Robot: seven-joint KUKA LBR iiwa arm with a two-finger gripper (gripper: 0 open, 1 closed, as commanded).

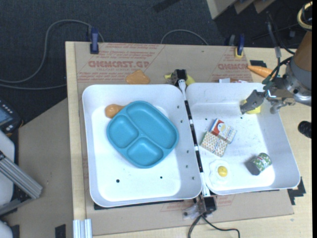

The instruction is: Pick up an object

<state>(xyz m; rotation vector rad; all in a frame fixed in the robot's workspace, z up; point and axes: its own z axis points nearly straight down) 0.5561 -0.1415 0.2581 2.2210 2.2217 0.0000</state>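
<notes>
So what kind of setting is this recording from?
Most likely a robotics lab bench: two white bins clamped to a board, toy items such as a blue divided plate and fried egg, cables trailing over dark carpet.

Glossy blue plastic tray (142, 133), smooth white plastic bins (99, 182) (slightly shiny), matt printed cardboard underlay (119, 63)

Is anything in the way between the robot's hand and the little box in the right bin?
Nothing visible is. The gripper hangs over the far right of the right bin, and bare white floor lies between it and the little box. The fried egg toy and green can sit nearer the front.
</notes>
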